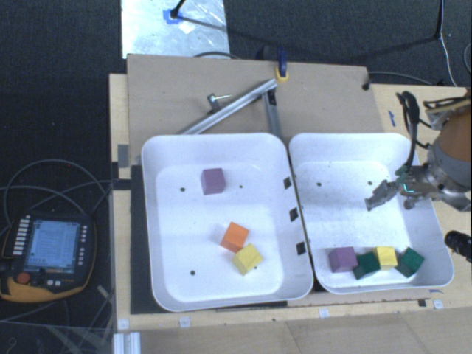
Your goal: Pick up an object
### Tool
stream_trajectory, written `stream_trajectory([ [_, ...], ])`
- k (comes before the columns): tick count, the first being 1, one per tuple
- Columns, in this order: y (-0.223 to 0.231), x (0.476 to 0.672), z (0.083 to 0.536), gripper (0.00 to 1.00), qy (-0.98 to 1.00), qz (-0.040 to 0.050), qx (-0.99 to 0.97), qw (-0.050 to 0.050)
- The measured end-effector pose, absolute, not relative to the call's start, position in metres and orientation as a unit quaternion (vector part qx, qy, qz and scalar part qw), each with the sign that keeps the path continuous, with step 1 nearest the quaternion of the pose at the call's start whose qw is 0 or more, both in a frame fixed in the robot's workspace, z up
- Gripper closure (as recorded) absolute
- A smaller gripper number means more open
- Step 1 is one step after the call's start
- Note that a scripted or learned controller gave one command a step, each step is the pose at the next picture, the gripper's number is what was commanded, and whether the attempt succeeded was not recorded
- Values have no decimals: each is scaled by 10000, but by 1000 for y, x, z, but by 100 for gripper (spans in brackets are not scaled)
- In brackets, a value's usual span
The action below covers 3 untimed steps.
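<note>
Both white bins [221, 150] look like smooth, slightly glossy plastic; bench board [317, 94], upper centre, matt brown fibreboard/cardboard; rod [228, 109] w/ bare shiny metal; floor [59, 65] dark, rough carpet.

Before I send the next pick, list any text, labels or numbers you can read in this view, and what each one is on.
No text can be read in this view.
Teach pendant screen: lit, with lines of content, too small and blurred to read.
Blocks in the left bin and right bin: plain faces, no markings seen.
Blue tape on the foil sheet: no writing visible.
</note>
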State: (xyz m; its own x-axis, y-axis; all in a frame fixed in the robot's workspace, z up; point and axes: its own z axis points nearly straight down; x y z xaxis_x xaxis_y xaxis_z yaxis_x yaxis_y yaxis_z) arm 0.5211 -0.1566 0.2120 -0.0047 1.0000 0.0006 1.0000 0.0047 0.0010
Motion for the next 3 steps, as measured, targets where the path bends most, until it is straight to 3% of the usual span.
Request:
stream_trajectory([
  [1,-157,521,212,0,7084,7,7059,5],
  [3,-147,517,121,0,7079,-7,7063,-14],
])
